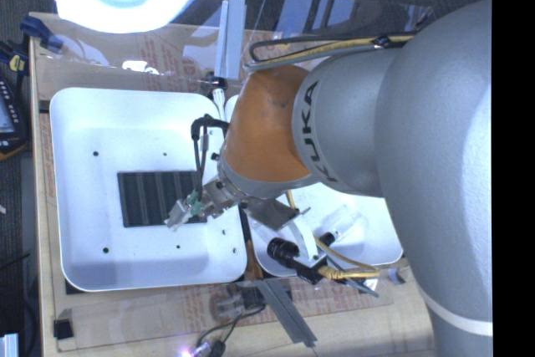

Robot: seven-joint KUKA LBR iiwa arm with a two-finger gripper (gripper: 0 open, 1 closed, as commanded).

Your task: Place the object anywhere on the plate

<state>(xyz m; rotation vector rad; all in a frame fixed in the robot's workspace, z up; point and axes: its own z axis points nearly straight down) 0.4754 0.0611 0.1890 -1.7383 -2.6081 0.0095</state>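
Camera view: arm (351,130) is reaching from frame right, gripper (191,209) hanging over the dark ribbed plate (150,196) in the left bin (84,146), mid-left. Finger state: cannot tell. Object isn't identifiable, likely hidden at the tip. Judgement: should be lowering gently, releasing squarely over the plate.

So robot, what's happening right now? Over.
Gripper low over the dark plate in the left bin; grip hidden. Object: cannot make one out. Arm covers most of the right bin.
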